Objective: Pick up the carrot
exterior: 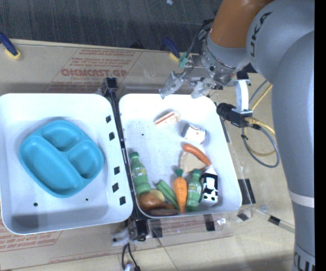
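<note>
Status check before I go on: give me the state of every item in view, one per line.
gripper: above the right bin's far rim, carrying nothing.
carrot: lying in the right bin's near end, wedged among other items.
green bottle: lying on its side by the left wall.
cow toy: upright in the near right corner.
blue tray: flat in the left bin.
right bin: holding all the items.

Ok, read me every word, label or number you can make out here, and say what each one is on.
"CHEMCAST GP": red print on the brown sheet under the bins.
"UKA": grey letters on the arm, the start cut off by its curve.
Smaller red lines around "CHEMCAST GP": too blurred to read.
Labels on the green bottles and the cow-patterned carton: too small to read.
</note>
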### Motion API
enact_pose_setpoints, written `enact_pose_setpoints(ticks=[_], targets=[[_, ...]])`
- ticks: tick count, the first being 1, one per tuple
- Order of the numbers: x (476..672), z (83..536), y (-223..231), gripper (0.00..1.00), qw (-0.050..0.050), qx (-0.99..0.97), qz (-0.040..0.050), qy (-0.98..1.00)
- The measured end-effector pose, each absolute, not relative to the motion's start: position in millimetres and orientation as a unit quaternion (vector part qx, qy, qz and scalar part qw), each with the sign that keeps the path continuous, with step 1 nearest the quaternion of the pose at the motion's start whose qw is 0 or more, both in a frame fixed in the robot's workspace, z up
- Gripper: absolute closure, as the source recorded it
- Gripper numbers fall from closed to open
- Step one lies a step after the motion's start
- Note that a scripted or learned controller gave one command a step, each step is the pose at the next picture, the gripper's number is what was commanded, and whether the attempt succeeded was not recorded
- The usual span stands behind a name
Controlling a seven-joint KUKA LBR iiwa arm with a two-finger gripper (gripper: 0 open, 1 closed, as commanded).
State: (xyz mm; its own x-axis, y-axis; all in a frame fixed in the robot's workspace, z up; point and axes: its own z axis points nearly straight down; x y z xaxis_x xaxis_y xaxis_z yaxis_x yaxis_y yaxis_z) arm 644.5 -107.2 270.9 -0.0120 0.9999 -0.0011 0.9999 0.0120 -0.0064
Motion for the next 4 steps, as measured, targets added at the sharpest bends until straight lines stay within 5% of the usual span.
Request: enact_pose_setpoints(ticks=[1,2,3,4], targets=[[574.1,147,-103,0.00,0.006,-0.677,0.0068,-0.736],[523.3,97,-166,0.00,0.001,-0.620,-0.0053,-0.785],[479.1,91,-125,0.00,0.002,-0.590,0.0010,-0.807],[479.9,101,-125,1.00,0.002,-0.585,0.0022,-0.811]])
